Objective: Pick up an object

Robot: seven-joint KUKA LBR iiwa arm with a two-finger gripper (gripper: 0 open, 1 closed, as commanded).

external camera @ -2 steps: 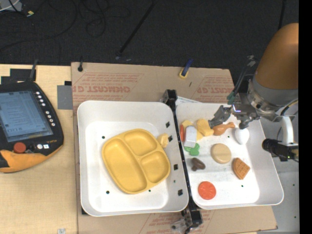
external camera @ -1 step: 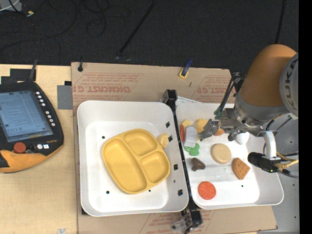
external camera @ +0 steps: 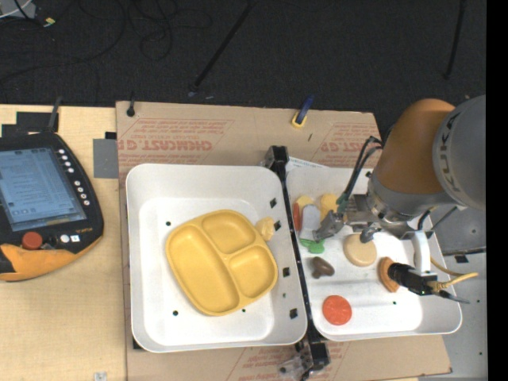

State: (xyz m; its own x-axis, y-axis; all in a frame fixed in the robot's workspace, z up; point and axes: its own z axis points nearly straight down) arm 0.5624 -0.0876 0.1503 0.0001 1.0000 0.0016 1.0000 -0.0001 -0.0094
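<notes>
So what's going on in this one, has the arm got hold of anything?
The arm reaches in from the right, its gripper low over the right bin, among small items: a cream disc, a brown lump, a red disc and a green piece. Nothing is visibly between its fingers. The left bin holds a yellow divided plate.

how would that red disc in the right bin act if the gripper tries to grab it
The red disc looks flat and low, so it probably won't roll or tip, but fingers may struggle to get under it. It seems small and likely light, so a nudge could slide it across the smooth white bin.
</notes>
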